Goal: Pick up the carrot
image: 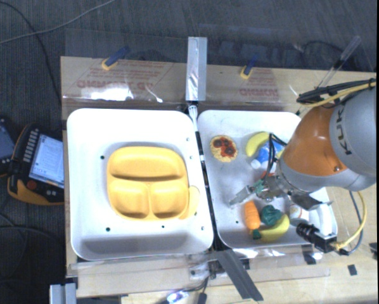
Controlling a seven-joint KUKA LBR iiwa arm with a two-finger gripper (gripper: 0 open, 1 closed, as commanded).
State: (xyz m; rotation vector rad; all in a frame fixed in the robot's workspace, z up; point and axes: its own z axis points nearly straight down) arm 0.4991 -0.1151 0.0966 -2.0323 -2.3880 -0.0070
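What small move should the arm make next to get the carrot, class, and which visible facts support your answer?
Probably a short shift toward the near edge of the right bin, then straight down. The gripper hovers just above and beside the carrot, which lies free on the bin floor. A banana and a green piece sit close against the carrot's right, so the descent should be careful.

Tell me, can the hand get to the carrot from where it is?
Probably yes. The carrot lies with its top uncovered in the right bin, just below the hand; a green and yellow toy touches its right side.
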